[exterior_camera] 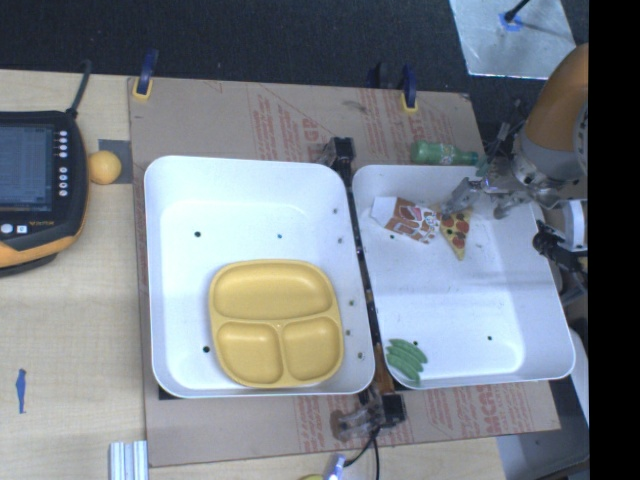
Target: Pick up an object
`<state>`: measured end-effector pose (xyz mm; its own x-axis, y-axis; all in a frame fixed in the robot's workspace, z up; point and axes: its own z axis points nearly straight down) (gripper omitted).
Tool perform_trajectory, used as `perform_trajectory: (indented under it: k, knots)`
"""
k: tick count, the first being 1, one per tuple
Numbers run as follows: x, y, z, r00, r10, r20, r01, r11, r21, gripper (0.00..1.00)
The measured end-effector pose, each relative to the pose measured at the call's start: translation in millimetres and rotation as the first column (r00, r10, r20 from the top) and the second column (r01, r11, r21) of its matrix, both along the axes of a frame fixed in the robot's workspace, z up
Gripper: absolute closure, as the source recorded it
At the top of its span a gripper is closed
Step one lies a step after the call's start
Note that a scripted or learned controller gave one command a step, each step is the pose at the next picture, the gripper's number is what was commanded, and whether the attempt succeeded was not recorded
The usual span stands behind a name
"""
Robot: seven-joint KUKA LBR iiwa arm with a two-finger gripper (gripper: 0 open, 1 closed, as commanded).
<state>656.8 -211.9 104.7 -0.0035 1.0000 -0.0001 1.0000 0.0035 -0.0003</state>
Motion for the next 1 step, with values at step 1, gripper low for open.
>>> perform_trajectory:
  k: [1]
  knots:
    - [-20.0, 12.6, -4.1, 1.000, -0.003, 0.017, 0.003, 1.000, -0.007, 0.00]
